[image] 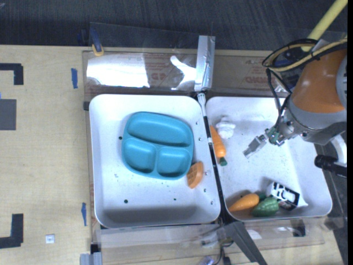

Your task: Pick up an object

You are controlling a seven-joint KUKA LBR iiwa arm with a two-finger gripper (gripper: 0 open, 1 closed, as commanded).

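Camera view: the end effector (pixel 255 146) hangs over the right bin (pixel 314 164), fingers parted and holding nothing, near a carrot (pixel 218 144) by the left wall.

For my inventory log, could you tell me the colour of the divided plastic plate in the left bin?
The divided plastic plate is blue, per the camera view.

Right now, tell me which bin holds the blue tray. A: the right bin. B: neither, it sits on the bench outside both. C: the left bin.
C: the blue tray lies inside the left bin, with an orange piece at its lower right corner; the right bin holds the carrots and other small things instead.
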